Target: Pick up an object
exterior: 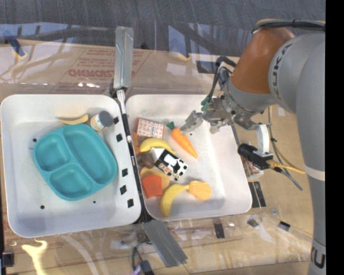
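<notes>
My gripper [205, 121] hangs over the upper middle of the right bin [229, 171], its fingers spread and nothing between them. Just left and below its tips lies an orange carrot [184, 142] with a green top. Further left in this bin sit a patterned box [149, 128], a yellow banana [154, 145], a black-and-white cow toy [173, 166], a red block [152, 185], a second banana [170, 197] and an orange shell-shaped piece [200, 190].
The left bin [23, 211] holds a teal divided plate [74, 160], a pale banana-shaped piece [72, 119] and a small jar [101, 121]. A grey divider bar [123, 56] runs between the bins. Cables and a black connector [253, 153] hang at the right bin's right rim.
</notes>
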You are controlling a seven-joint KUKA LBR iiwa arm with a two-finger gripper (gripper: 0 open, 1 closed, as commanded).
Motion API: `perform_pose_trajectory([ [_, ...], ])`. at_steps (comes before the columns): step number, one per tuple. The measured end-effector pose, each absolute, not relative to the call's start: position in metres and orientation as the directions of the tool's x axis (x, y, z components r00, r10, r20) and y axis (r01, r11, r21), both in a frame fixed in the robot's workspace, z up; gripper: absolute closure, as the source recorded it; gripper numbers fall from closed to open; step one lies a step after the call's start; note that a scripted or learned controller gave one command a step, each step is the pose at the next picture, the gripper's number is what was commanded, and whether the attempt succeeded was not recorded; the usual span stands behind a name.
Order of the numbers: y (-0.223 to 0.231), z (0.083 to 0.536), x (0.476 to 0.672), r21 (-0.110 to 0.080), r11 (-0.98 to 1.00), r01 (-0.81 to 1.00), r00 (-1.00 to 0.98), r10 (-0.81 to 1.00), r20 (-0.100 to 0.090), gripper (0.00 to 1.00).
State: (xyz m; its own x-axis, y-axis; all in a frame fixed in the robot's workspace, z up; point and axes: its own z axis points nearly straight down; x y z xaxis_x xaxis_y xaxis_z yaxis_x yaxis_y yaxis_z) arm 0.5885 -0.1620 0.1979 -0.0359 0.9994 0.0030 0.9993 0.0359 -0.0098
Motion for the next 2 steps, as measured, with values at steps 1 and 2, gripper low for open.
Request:
perform_pose_trajectory([
  [1,-0.1424,0.0891,0.6234,-0.007,0.233,0.972,-0.233,0.972,0.004,0.0],
  [2,-0.143,0.0968,0.6228,-0.013,0.238,0.971,-0.237,0.971,0.007,1.0],
])
